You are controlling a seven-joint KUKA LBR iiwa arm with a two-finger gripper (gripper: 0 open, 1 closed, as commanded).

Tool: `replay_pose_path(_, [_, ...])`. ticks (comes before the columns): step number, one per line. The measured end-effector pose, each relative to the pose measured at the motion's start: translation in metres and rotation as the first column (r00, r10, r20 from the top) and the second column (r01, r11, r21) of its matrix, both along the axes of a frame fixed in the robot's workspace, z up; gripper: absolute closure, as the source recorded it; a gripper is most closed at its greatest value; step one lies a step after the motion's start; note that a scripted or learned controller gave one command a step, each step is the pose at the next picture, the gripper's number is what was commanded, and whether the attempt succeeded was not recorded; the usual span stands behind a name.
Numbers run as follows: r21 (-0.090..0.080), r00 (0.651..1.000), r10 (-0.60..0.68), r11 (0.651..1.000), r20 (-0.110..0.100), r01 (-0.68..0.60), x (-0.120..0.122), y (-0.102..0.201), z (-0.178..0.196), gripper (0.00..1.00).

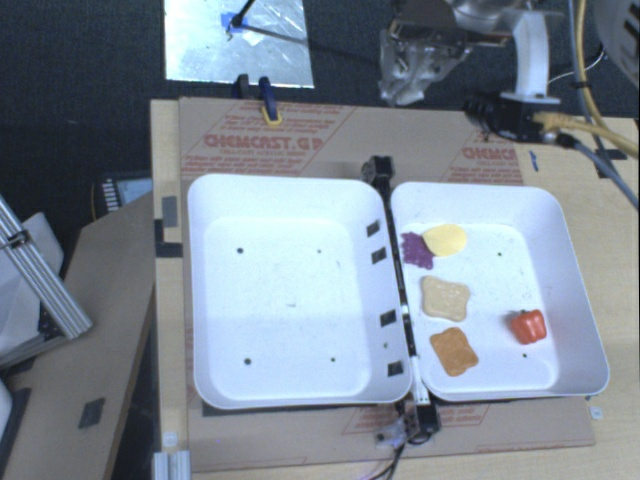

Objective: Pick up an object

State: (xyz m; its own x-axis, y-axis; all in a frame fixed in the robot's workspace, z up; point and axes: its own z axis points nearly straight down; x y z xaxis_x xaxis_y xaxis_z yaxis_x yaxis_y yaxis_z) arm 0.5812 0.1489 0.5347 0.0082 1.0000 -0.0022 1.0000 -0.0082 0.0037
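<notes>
Five items lie in the right bin (560, 218), none picked yet: purple piece (416, 250) and yellow piece (445, 239) touching each other at the far left, toast (445, 298) just nearer, orange cracker (453, 351) nearest, red pepper (528, 325) apart on the right. Left bin (200, 268) holds nothing. Gripper (412, 68) hangs high, beyond the far edge of the bins, w/ nothing seen in it; open or closed I cannot tell, it is blurred. So task is approx. at the start: choosing, descent, grasp, lift are all left.
</notes>
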Motion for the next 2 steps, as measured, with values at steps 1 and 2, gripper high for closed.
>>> replay_pose_path(1, [0.006,1.0,0.02,1.0,-0.002,-0.02,-0.057,0.064,0.001,1.0])
replay_pose_path(2, [0.002,1.0,0.012,1.0,-0.003,-0.012,0.014,0.086,-0.002,1.0])
